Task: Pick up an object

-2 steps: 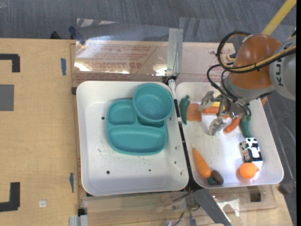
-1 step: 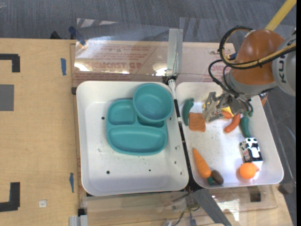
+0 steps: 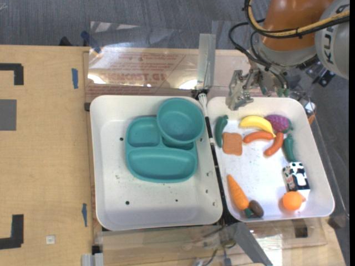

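Arm (image 3: 294, 10): it reaches in from the far right and hangs over the far edge of the right bin (image 3: 319, 176).
Left bin (image 3: 105, 165): it bears a teal tray (image 3: 161, 154) with a bowl (image 3: 180, 121); better to leave these.
Gripper (image 3: 239, 100): it holds nothing; the finger gap I cannot tell.
Banana (image 3: 257, 122): nearest target, just near-right of the gripper, touching a sausage (image 3: 256, 137).
Advice: come straight down on the banana's middle and close across its narrow side.
Risk: plum (image 3: 277, 122) and sausage are crowded around it; a shifted descent may push them.
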Robot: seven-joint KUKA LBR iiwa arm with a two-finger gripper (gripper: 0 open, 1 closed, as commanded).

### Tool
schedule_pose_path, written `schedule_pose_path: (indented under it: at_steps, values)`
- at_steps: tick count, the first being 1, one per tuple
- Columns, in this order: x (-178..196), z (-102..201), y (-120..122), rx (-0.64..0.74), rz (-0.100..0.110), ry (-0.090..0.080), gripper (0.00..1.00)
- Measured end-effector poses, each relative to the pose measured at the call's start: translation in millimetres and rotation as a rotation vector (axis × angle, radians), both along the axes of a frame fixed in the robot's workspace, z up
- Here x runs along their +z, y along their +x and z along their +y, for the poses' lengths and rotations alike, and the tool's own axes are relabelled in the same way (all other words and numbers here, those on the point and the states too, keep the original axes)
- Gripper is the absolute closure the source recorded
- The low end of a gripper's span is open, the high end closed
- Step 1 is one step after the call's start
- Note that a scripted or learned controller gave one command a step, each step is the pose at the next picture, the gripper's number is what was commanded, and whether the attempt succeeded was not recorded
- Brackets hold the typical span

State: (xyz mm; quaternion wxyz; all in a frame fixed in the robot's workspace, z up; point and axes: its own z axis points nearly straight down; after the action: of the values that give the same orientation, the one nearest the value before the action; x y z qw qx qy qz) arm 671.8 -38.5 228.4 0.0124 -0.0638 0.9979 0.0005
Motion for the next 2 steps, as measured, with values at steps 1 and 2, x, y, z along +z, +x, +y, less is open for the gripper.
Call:
schedule_pose_path:
  at_steps: [1,2]
  values:
    - [-42.2,-34.3,-4.1,0.47,0.019,-0.008,1.0]
    - [48.5,-16.9,-1.8,0.445,0.003,-0.012,1.0]
